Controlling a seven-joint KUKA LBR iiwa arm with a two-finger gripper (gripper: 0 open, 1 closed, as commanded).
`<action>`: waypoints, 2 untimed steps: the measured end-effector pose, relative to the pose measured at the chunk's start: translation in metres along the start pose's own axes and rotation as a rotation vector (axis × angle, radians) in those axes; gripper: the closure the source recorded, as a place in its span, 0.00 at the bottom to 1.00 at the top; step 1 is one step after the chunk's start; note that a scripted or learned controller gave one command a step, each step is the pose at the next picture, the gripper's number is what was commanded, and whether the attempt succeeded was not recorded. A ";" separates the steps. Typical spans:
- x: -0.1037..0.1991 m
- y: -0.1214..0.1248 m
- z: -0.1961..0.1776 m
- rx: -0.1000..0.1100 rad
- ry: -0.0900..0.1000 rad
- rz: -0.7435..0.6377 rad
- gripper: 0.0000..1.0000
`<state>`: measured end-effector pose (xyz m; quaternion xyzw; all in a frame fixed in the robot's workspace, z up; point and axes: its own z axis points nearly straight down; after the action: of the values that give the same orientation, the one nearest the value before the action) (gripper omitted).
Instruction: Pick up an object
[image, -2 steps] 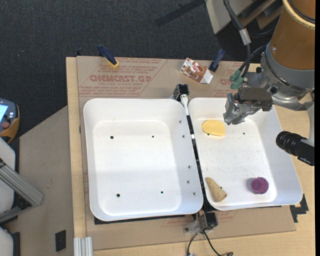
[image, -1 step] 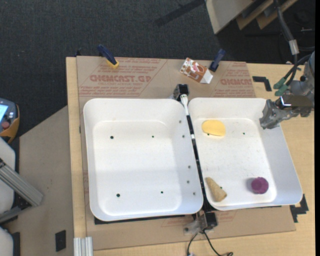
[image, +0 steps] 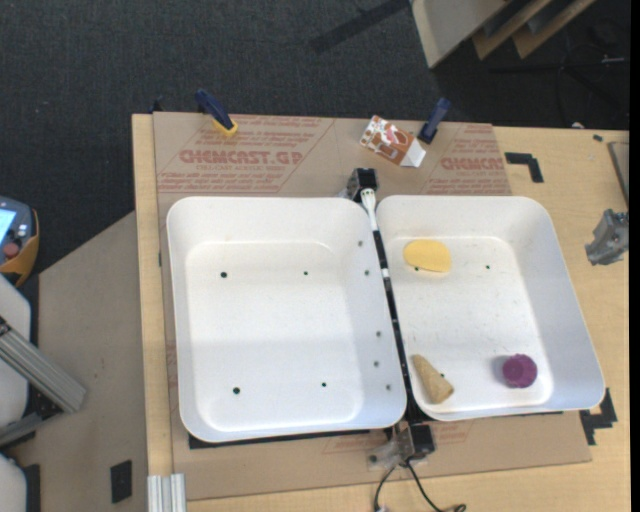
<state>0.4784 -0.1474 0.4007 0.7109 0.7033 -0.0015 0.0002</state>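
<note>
Three objects lie in the right bin (image: 560, 290). A flat yellow piece (image: 428, 256) rests near the bin's far left corner. A tan wedge (image: 432, 378) lies at the near left, close to the divider. A round purple object (image: 518, 371) sits at the near right. A small grey metal part of my gripper (image: 607, 238) pokes in at the right edge of the view, outside the right bin and well apart from all three objects. Nothing shows between its fingers.
The left bin (image: 190, 300) sits beside the right one, with a black strip between them. A red and white packet (image: 392, 141) lies on the cardboard behind the bins. Two blue clamps (image: 215, 112) (image: 435, 118) hold the cardboard's far edge.
</note>
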 end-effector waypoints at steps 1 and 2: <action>-0.081 0.001 0.010 -0.004 -0.002 -0.003 1.00; -0.030 0.002 -0.145 -0.024 -0.004 -0.017 1.00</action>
<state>0.4800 -0.1773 0.5456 0.7048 0.7093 0.0053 0.0100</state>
